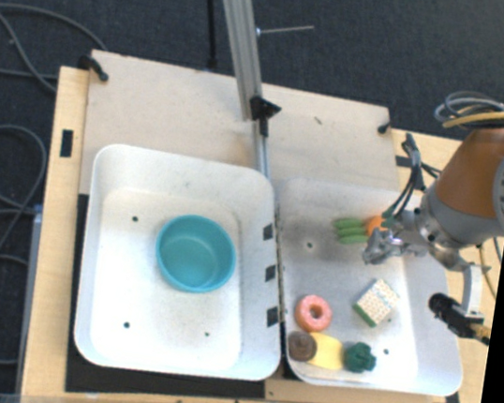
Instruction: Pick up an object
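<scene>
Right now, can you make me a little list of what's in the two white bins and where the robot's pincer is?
left bin: teal bowl
right bin: green and orange carrot toy, pink donut, brown donut, yellow block, dark green toy, checkered cube
pincer: over the right bin, beside the carrot toy
arm: reaches in from the right

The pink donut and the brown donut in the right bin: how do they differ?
The pink donut is larger and its centre hole shows clearly; the brown donut is smaller and its hole is hard to make out. The pink one lies apart, while the brown one touches the yellow block. Both lie flat in the right bin.
</scene>
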Motion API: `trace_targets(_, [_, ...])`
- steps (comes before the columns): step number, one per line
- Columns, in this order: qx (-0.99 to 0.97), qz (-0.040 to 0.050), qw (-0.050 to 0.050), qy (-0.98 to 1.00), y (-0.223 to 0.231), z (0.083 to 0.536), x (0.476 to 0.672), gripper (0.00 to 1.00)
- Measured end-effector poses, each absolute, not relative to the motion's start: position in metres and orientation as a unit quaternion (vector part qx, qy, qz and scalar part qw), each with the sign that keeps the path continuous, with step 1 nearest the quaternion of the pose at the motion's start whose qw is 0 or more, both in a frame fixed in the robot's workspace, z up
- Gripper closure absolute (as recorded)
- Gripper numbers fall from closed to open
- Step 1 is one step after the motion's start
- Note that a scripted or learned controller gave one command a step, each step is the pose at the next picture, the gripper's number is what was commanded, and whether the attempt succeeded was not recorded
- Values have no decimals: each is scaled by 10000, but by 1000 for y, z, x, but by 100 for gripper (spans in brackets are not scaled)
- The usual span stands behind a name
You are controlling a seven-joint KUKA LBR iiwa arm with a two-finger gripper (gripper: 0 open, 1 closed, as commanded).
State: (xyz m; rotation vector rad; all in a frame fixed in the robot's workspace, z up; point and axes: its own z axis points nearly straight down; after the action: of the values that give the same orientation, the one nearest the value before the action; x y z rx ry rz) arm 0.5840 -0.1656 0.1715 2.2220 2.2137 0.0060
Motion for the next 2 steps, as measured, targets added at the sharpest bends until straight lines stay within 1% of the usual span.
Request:
trace_targets(1, [7058, 22, 29, 7084, -160, 222, 579, 100])
trace_targets(2, [7058, 21, 30, 7084, -161, 270, 581, 100])
